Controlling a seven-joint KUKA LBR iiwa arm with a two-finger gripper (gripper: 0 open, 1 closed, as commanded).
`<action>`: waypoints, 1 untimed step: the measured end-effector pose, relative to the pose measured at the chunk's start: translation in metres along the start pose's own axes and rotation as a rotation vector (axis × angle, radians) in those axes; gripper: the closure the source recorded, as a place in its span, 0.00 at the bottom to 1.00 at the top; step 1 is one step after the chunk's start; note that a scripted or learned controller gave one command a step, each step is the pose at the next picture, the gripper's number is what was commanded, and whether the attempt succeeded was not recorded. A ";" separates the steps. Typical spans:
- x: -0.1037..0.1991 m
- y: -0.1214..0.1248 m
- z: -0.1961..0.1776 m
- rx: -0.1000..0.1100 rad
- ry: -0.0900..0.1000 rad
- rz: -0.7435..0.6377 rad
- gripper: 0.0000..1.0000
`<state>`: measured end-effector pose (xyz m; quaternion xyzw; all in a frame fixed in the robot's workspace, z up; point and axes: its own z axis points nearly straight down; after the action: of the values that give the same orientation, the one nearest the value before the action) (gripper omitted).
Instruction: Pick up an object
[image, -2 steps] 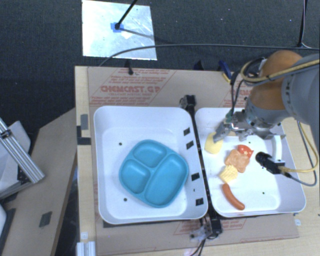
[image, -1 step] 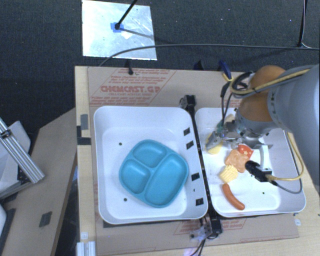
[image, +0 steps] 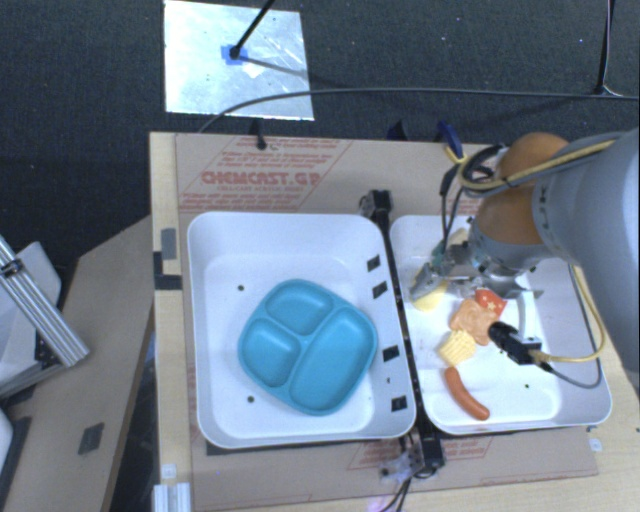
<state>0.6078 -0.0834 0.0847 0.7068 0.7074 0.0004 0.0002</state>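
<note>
Bench scene, viewed from above at a slant. Showed two shallow white bins side by side on a printed cardboard sheet (image: 270, 170): left bin (image: 215, 300) and right bin (image: 570, 400), parted by a black strip (image: 395, 300).

Found in the left bin one blue divided plate (image: 308, 345) with three compartments, lying slightly askew near the middle of the floor.

Recorded the gripper (image: 440, 268) low over the upper left part of the right bin, close to the black strip, at the end of the grey arm (image: 590, 200) that entered from the right of the frame. Could not tell whether the claw was spread, pressed together or pinching anything.

Located all candidate objects in the right bin:
- a small pale yellow piece (image: 428, 296) just below the gripper, contact with it not resolved;
- an orange and red lump (image: 478, 312) to the right of that piece;
- a ridged yellow piece (image: 457, 347) just beneath the lump;
- an orange-red sausage (image: 467, 392) lowest in the frame, lying diagonally, apart from the rest.

Noted, off the bench, a silvery sheet (image: 238, 60) with a patch of blue tape at the upper left of the frame, and an aluminium rail (image: 40, 315) at the left edge.
</note>
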 end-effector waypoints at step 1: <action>0.000 0.002 -0.012 -0.005 0.000 0.000 1.00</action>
<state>0.6094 -0.0833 0.0972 0.7068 0.7074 0.0023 0.0019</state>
